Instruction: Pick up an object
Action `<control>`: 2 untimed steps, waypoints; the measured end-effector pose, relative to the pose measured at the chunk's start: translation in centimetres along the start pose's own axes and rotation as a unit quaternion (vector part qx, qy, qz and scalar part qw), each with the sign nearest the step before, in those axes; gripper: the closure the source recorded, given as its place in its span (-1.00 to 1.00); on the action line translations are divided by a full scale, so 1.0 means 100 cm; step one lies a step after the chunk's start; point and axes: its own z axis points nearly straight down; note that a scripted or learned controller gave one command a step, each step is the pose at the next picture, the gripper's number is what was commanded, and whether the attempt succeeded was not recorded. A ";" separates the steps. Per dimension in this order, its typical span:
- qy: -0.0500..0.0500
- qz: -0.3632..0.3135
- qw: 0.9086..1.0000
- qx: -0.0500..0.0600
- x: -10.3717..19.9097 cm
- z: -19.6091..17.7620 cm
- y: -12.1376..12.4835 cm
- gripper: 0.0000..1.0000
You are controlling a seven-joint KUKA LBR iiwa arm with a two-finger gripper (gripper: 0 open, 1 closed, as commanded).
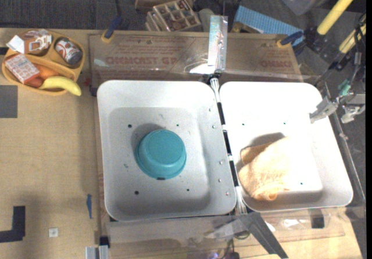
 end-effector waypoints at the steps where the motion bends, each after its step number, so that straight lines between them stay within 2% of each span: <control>1: 0.000 -0.192 0.981 -0.001 0.008 0.073 0.009 -1.00; 2: -0.001 -0.241 0.971 -0.003 0.094 0.163 0.015 -1.00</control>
